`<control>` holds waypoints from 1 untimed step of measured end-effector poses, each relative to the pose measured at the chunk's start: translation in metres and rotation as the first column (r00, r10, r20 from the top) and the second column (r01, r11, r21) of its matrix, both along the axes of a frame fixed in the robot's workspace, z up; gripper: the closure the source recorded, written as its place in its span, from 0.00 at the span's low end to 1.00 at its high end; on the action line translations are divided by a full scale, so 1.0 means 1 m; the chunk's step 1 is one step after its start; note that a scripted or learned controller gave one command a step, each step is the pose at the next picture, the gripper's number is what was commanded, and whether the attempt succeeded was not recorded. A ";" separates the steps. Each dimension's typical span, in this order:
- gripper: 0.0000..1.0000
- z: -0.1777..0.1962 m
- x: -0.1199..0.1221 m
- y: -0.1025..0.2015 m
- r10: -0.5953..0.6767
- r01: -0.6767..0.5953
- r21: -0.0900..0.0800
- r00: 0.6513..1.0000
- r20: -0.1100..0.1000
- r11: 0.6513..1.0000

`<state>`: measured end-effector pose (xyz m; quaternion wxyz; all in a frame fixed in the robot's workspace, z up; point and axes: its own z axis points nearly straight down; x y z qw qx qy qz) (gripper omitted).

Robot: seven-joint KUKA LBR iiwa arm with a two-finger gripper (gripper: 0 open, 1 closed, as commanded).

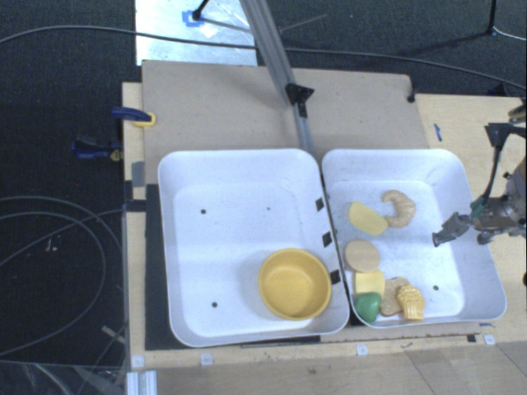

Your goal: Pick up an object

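The 2 shallow white plastic bins (247, 171) sat side by side. The grey gripper (451, 230) hovered at the right bin's right side, its grip unreadable, with the curved tan croissant-shaped toy (401, 207) just to its left

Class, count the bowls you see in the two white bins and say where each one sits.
1. The yellow bowl sits in the left bin, at its near right corner beside the divide. The right bin holds small food pieces, no bowl.
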<state>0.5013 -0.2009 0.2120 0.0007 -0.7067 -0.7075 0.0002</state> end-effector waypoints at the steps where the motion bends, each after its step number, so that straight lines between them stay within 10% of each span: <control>1: 0.00 -0.049 -0.008 -0.005 -0.001 0.001 0.000 1.000 0.000 1.000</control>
